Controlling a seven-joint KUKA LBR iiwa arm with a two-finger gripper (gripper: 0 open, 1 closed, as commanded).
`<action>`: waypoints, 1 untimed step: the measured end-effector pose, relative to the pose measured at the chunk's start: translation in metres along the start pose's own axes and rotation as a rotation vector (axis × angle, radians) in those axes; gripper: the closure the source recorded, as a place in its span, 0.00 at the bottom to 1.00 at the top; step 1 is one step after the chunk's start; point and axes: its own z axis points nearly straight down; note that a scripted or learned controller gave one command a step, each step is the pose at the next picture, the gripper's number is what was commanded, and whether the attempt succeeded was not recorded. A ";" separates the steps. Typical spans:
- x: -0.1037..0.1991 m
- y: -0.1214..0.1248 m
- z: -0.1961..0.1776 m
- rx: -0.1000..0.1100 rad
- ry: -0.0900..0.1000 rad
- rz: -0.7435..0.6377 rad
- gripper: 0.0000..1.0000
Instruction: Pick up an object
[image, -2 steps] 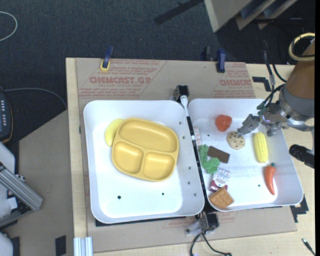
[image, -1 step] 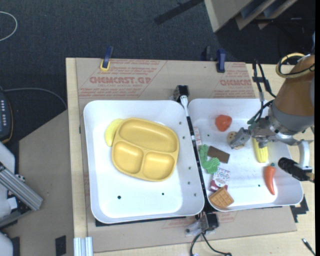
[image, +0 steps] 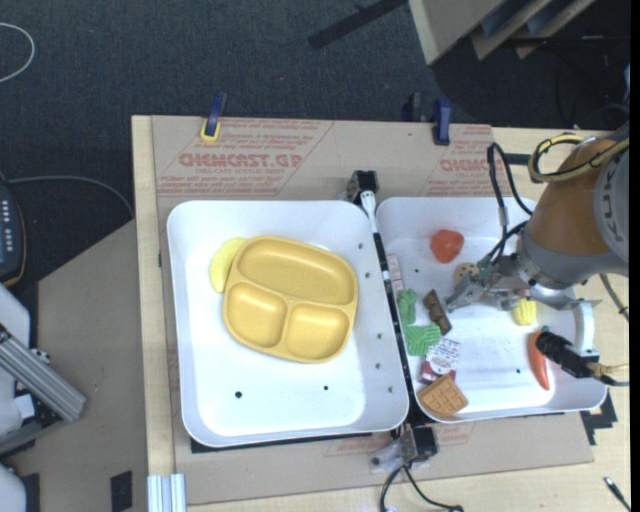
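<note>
- The left bin (image: 200, 330) holds a yellow divided tray (image: 290, 298), lying flat with its three compartments up, and a yellow lid-like piece (image: 222, 262) pokes out from under its far-left corner.
- The right bin (image: 480, 400) carries the small pickable things: a green piece (image: 407, 303) and a green packet (image: 423, 337) close to the left wall, a brown block (image: 436, 309) just beside them, a red-and-white wrapper (image: 441, 357) and a waffle-patterned cookie (image: 444, 397) at the near edge.
- Farther back sits a red tomato-like ball (image: 447, 243), well apart from the clutter.
- The gripper (image: 478, 288) hangs low over the middle of the right bin, near the brown block; its jaws look spread, with nothing between them.
- To its right lie a yellow corn piece (image: 524, 313) and an orange carrot (image: 541, 366).
- Risks, as I judge them: the brown block sits tight against the green pieces, so a descent could nudge or pinch two things together; a closing slightly off-centre would likely shove the block aside and come up empty.
</note>
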 end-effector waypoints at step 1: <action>-0.001 0.002 -0.014 -0.007 -0.003 0.001 1.00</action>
